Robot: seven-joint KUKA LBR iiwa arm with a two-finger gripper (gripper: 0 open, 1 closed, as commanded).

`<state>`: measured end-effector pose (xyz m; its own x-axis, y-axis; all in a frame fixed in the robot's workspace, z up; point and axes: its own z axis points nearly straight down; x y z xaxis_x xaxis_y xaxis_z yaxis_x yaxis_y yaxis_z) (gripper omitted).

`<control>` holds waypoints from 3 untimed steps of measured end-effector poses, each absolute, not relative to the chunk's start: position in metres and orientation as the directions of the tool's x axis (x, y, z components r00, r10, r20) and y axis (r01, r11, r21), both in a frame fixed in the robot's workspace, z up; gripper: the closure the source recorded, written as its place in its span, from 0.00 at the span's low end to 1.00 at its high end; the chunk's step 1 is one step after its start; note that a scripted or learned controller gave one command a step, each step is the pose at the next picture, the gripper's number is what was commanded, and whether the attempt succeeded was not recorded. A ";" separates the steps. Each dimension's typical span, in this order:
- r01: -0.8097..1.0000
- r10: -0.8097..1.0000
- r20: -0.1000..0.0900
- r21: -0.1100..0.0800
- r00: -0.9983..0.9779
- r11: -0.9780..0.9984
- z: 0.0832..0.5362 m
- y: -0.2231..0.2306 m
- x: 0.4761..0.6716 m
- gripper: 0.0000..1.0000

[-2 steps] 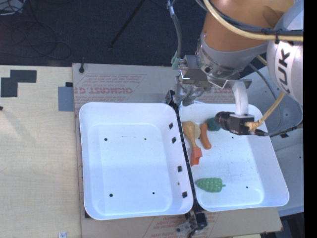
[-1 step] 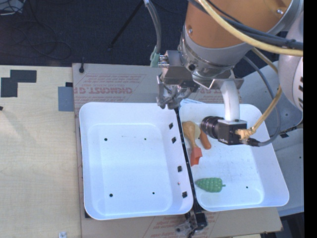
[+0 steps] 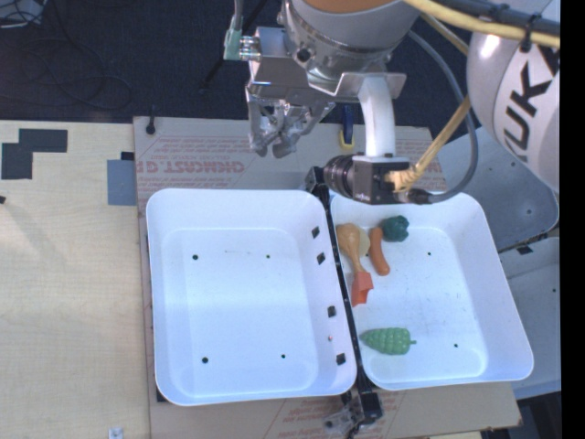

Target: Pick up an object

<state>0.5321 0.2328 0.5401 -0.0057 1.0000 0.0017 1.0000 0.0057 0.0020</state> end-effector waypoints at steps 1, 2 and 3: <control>1.000 1.000 -0.004 -0.008 -0.010 0.010 0.546 0.232 0.531 1.00; 1.000 1.000 -0.009 -0.021 0.001 -0.001 0.336 0.205 0.501 1.00; 1.000 1.000 -0.002 -0.005 0.002 -0.002 0.345 0.206 0.504 0.00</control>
